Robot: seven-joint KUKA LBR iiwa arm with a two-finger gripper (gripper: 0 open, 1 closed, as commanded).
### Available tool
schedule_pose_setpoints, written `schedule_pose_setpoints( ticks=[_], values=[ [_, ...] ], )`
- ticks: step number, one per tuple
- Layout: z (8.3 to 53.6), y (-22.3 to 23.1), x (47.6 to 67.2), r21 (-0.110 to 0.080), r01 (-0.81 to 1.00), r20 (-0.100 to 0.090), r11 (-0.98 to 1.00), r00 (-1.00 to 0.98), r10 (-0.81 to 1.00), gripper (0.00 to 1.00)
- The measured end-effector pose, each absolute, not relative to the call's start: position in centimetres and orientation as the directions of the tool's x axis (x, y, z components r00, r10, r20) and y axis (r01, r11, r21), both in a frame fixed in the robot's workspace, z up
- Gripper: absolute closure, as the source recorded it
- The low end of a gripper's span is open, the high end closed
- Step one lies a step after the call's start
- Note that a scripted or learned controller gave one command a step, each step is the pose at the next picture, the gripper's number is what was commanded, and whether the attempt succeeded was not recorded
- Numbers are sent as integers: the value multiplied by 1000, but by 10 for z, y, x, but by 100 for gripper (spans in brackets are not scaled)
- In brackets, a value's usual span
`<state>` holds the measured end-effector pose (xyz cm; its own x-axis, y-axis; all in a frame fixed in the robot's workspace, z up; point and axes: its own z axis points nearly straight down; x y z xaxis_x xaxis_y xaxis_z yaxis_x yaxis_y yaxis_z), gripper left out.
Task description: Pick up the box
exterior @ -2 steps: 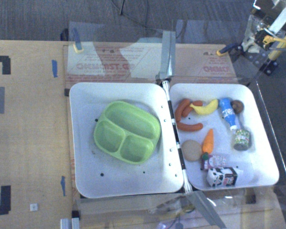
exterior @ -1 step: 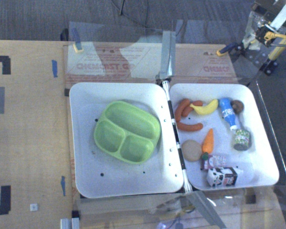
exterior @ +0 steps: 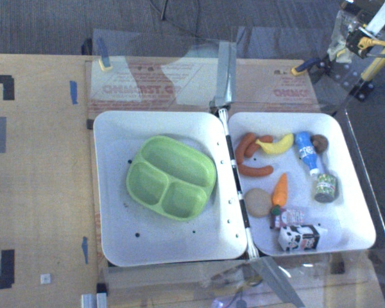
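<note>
The box (exterior: pixel 299 238) is a small white carton with black patches. It lies on its side near the front edge of the right bin (exterior: pixel 354 172). A smaller pink and white carton (exterior: pixel 289 218) touches it from behind. Just behind that pair are an orange carrot (exterior: pixel 280 190) and a tan round cookie (exterior: pixel 258 202).
The right bin also holds red sausages (exterior: pixel 249 147), a yellow banana (exterior: pixel 276 145), a blue bottle (exterior: pixel 307 151), a brown ball (exterior: pixel 319 144) and a small can (exterior: pixel 325 187). A green divided plate (exterior: pixel 171 178) sits in the left bin (exterior: pixel 109 172). Rig hardware (exterior: pixel 358 40) stands beyond the bins at the top right.
</note>
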<state>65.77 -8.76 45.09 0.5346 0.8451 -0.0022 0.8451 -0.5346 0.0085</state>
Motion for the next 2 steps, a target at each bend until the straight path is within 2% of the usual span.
schedule_pose_setpoints(
  ticks=[2],
  values=[
    [472,-82,660,15,850,-3,-526,526,850,100]
  ],
)
